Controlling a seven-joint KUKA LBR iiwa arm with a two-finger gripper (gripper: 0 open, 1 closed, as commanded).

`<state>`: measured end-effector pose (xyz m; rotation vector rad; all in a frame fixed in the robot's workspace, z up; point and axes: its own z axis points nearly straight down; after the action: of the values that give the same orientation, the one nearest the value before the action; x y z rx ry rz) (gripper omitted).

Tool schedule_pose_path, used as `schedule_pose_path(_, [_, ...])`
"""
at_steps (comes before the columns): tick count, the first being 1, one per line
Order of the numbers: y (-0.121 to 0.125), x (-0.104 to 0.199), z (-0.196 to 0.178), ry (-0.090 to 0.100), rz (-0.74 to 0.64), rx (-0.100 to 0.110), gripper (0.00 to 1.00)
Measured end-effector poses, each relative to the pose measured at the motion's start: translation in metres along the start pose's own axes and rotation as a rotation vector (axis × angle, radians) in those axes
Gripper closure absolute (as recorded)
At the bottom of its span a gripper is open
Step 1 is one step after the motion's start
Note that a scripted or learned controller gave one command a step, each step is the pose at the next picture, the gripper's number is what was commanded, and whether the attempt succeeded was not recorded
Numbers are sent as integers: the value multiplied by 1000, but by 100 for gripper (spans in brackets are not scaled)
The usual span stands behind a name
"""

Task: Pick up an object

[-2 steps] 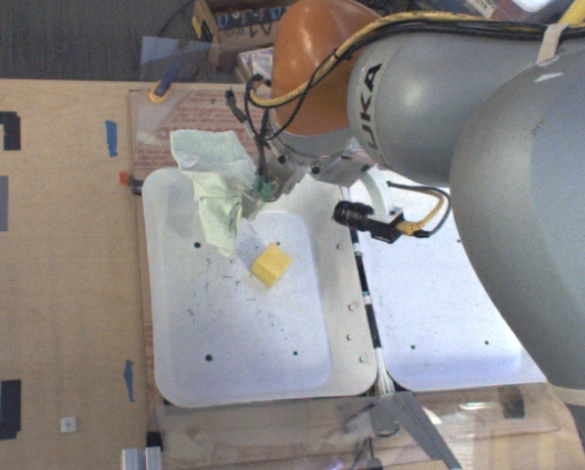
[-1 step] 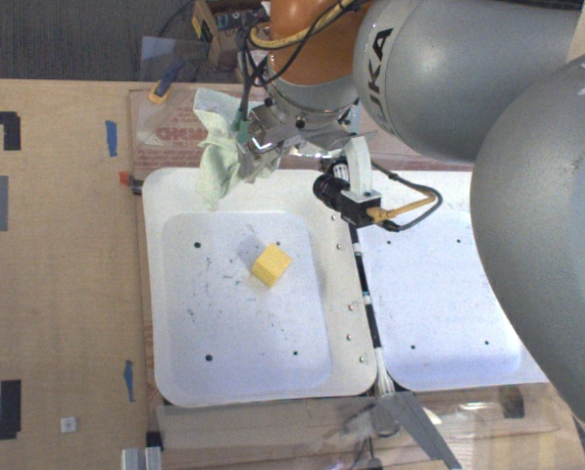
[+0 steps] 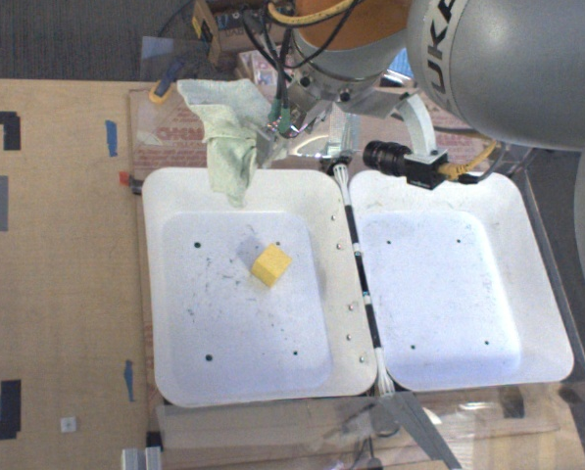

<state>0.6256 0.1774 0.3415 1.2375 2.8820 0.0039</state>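
Fingers (image 3: 270,137) pinching the cloth (image 3: 225,135), which is hanging below them; thin edge grip risks slipping over the left bin (image 3: 174,360).

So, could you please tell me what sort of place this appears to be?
Probably a robotics lab test bench: a KUKA arm reaches over two white bins, with loose cables behind and blue tape marks on the board.
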Motion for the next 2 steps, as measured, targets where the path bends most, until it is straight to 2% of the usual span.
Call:
schedule_pose_path(1, [13, 40, -20, 0, -452, -3, 100])
schedule_pose_path(2, [-30, 66, -46, 4, -713, 1, 100])
